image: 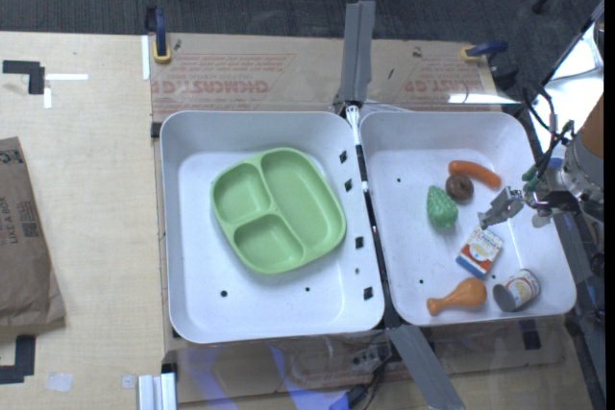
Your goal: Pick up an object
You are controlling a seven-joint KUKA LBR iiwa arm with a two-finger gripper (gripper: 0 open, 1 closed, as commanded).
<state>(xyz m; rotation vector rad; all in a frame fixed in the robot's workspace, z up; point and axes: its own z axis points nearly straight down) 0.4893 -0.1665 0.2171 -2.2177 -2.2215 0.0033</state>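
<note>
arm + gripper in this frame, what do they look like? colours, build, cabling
The arm enters at the right edge, with an orange patch above grey and silver wrist hardware. The gripper is small, metallic grey, with thin fingers. Dark cables run along the arm.

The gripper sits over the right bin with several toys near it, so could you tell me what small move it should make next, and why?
Probably a short descent onto the small carton. The gripper hangs just above and to its right with nothing between its fingers, and the carton lies apart from the can and the drumstick, so it looks the easiest target.
</note>
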